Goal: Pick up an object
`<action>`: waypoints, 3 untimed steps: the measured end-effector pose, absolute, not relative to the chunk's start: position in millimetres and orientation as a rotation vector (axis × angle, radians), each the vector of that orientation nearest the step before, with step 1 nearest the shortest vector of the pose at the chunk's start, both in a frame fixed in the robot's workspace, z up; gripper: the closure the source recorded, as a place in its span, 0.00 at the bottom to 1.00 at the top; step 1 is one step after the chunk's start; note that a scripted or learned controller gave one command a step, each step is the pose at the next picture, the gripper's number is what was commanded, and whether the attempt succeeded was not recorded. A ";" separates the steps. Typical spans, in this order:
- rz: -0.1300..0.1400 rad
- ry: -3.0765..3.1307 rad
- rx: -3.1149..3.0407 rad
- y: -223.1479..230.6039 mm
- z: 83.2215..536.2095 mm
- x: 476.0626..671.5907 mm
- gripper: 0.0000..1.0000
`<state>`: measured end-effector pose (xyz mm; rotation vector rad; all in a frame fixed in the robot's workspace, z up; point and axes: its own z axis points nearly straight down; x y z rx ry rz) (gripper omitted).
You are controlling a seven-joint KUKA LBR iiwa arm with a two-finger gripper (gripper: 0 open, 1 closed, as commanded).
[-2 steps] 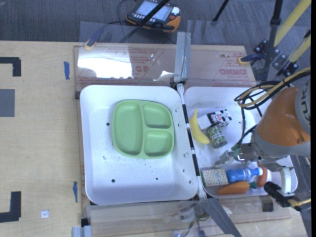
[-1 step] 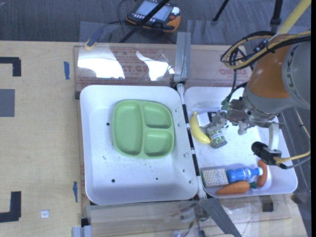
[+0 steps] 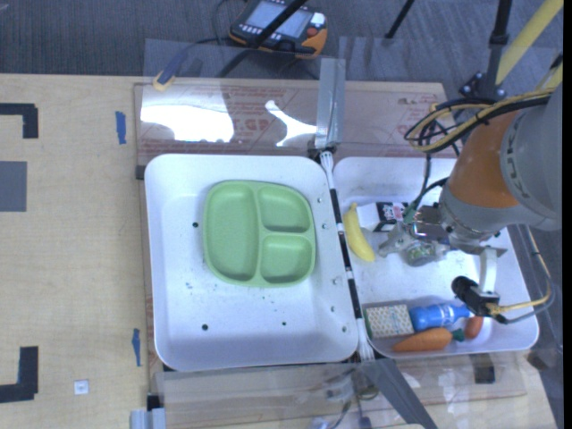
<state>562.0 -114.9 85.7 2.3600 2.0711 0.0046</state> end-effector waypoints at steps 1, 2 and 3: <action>0.003 2.133 2.302 -154.3 84.8 605.3 0.00; 0.004 2.243 2.195 -114.3 85.7 576.8 0.00; 0.003 2.242 2.196 -114.9 93.1 577.9 1.00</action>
